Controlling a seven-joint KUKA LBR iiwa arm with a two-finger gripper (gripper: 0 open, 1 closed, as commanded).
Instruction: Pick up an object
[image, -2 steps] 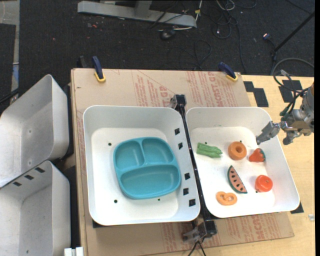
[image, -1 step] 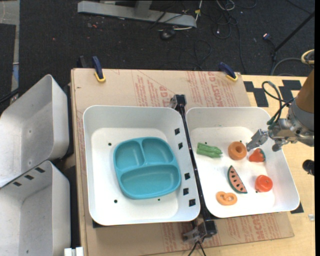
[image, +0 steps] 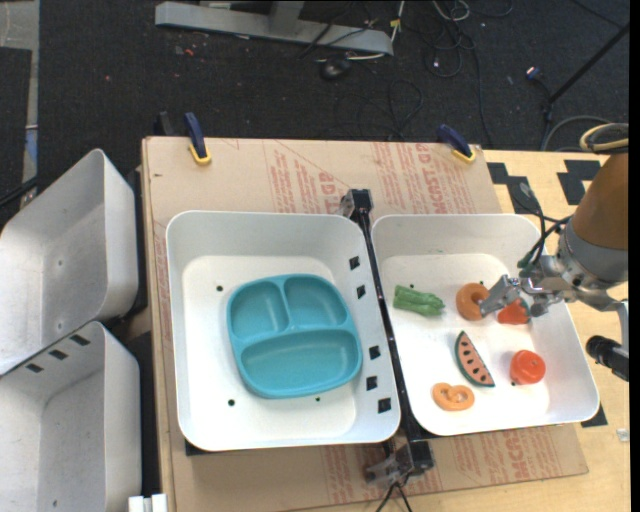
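Observation:
My gripper hangs low over the right bin, near its right wall. Right under it lies a small red piece, partly hidden by the gripper. An orange round piece sits just left of the gripper, touching or nearly touching it. Further left is a green pod-shaped toy. Nearer the front lie a watermelon slice, a red-orange piece and an orange pretzel-shaped piece.
The left bin holds a blue divided plate. A black divider with clips runs between the bins. Two white tubs stand off the bench at the left. The arm comes in from the right.

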